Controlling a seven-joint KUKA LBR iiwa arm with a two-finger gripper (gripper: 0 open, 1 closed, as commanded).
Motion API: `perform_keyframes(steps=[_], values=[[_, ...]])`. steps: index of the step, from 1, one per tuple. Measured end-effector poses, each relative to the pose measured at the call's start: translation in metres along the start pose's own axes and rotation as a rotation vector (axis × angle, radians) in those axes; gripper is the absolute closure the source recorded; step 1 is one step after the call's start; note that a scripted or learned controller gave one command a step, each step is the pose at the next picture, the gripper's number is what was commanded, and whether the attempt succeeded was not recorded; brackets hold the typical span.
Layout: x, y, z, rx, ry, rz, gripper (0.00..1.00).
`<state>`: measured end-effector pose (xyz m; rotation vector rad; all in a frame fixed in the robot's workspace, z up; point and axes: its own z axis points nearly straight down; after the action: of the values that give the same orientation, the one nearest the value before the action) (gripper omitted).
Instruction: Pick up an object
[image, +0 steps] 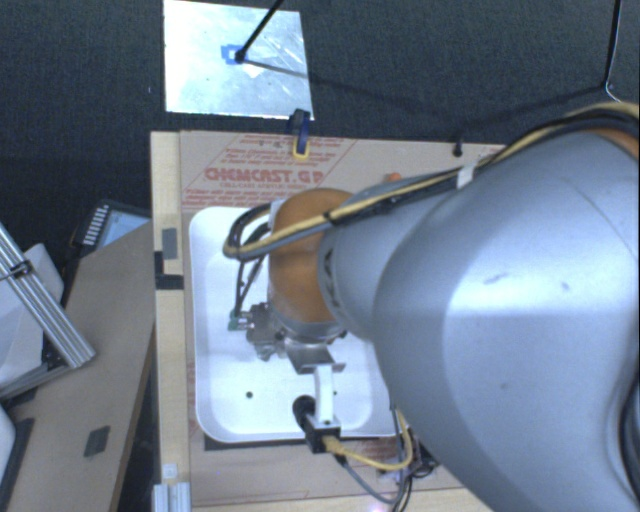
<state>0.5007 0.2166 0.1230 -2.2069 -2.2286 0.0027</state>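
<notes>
From above, the big grey robot arm with an orange band (300, 265) reaches from the right over the shallow white plastic bin on the left (215, 300). Its gripper (258, 330) hangs low above the bin's middle. The wrist covers it, so I cannot tell if it is spread or closed, nor where the object is. A tiny dark spot (248, 393) sits on the bin floor, near the front wall. It is too small to identify. Brown cardboard with red print (260, 165) lies behind the bin.

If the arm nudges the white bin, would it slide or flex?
The white bin looks shallow and thin-walled, so probably light and slightly flexible. It rests on a flat printed board, so it could slide unless fastened.
</notes>
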Motion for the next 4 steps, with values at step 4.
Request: perform_keyframes(steps=[4], values=[[0.018,-0.013,0.011,-0.002,-0.003,0.009,1.00]])
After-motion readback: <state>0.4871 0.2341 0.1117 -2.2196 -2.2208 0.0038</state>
